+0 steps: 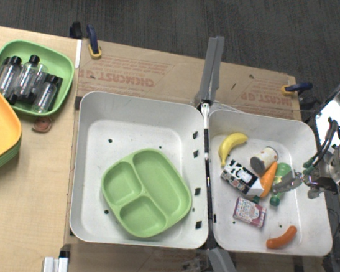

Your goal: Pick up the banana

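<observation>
Yellow banana (pixel 232 146) lay untouched in the right bin (pixel 305 242), just up and left of the black-and-white carton (pixel 241 177). Gripper (pixel 283 185) hung lower right of that carton, near the carrot (pixel 268 177). Fingers: could not tell. Picking up not yet begun.

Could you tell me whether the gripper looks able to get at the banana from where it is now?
Probably yes. The banana lies uncovered at the right bin's upper left, nothing on top of it. The gripper is lower right of it, past the carrot.
</observation>
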Available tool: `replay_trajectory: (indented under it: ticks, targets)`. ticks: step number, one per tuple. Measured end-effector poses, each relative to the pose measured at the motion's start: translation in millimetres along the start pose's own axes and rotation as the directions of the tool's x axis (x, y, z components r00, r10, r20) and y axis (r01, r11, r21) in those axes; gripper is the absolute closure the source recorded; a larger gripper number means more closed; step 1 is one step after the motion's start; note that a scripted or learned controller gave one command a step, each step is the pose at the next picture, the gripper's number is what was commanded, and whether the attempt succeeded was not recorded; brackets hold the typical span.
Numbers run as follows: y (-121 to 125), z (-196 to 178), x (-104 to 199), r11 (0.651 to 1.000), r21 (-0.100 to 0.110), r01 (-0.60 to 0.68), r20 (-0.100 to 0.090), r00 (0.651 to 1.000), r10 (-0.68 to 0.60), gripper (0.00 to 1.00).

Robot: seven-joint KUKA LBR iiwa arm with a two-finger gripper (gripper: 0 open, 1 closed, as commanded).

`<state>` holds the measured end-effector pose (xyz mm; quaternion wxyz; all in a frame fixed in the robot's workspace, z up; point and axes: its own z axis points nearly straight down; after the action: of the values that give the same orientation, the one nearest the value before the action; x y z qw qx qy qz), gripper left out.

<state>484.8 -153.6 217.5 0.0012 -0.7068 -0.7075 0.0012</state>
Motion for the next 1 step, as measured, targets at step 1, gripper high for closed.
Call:
replay_trajectory:
  ticks: [1]
  targets:
    - [65.5,126.3,-1.7,0.982,-0.001,-0.188,0.000,0.982,0.188,0.00]
